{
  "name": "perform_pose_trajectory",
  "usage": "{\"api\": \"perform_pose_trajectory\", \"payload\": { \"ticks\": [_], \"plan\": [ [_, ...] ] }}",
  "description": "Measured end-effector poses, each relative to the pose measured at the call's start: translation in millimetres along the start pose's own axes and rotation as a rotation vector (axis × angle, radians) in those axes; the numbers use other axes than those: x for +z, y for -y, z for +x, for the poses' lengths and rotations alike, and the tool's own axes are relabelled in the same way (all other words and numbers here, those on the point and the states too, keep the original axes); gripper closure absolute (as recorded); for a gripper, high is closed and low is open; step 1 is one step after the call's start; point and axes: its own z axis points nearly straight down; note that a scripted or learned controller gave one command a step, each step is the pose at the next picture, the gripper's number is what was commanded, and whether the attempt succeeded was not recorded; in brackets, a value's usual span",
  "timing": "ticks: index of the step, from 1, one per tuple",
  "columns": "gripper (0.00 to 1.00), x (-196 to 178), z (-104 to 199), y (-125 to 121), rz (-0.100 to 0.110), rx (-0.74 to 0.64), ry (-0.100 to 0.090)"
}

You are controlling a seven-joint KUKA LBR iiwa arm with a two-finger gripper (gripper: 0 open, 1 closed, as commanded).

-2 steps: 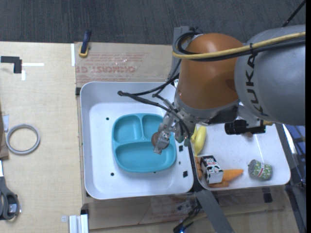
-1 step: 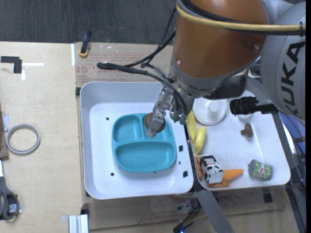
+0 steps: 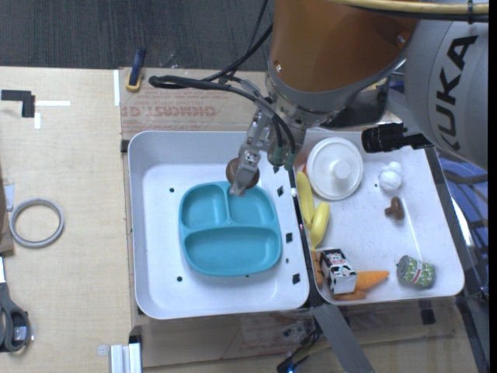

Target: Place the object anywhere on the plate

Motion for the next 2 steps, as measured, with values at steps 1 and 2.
{"api": "perform_pose_trajectory", "payload": {
  "ticks": [1, 2],
  "plan": [
    [1.00, 63.3, 10.7, 29.7, 0.000, -0.116, -0.001],
    [0.00, 63.2, 10.7, 29.6, 0.000, -0.117, -0.001]
  ]
}}
